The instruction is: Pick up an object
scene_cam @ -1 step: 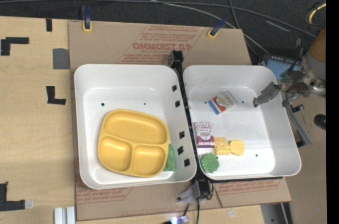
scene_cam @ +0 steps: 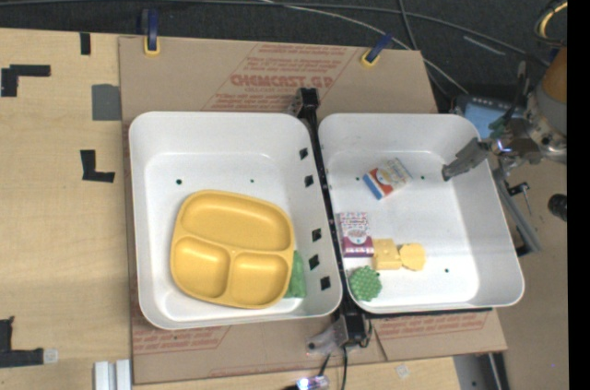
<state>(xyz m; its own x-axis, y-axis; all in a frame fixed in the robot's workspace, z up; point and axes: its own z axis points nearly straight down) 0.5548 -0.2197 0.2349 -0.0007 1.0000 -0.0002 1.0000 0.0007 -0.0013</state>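
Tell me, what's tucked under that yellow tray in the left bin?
A green thing pokes out from under the yellow tray at its right edge, against the left bin wall. The tray covers the rest of it, so I cannot tell what it is or what else lies beneath.

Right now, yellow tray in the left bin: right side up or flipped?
Right side up. The yellow tray shows its three hollow compartments facing the camera, lying flat in the left bin.
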